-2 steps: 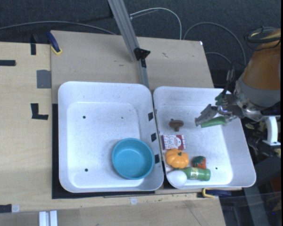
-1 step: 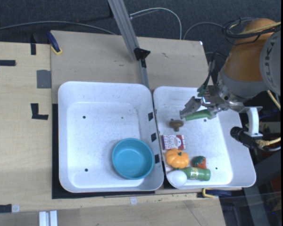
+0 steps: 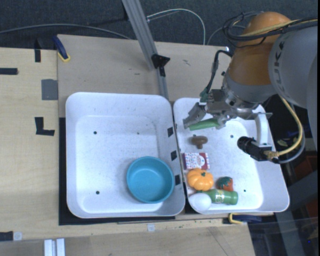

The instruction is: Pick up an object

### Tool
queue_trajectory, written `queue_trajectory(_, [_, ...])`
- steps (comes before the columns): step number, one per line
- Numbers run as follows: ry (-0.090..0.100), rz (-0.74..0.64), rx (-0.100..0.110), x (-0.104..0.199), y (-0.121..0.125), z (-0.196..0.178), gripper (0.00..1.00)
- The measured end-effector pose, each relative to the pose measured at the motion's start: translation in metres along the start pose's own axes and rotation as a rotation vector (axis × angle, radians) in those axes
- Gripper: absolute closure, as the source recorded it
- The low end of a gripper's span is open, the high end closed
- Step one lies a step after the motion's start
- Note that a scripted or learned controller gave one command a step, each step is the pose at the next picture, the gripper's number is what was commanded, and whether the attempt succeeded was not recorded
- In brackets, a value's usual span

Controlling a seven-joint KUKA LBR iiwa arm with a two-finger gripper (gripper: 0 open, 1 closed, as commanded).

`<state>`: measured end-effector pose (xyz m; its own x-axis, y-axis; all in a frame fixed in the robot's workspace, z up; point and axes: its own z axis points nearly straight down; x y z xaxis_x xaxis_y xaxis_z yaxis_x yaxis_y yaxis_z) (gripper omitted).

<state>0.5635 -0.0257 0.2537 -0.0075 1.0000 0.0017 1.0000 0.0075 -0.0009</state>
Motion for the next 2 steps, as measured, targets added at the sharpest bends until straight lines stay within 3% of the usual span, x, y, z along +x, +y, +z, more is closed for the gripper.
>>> queue_trajectory(1, [0.000, 0.001, -0.001, 0.046, 0.023, -0.003, 1.00])
queue_trajectory(2, [-0.002, 0.002, 0.001, 0.092, 0.048, 0.018, 1.00])
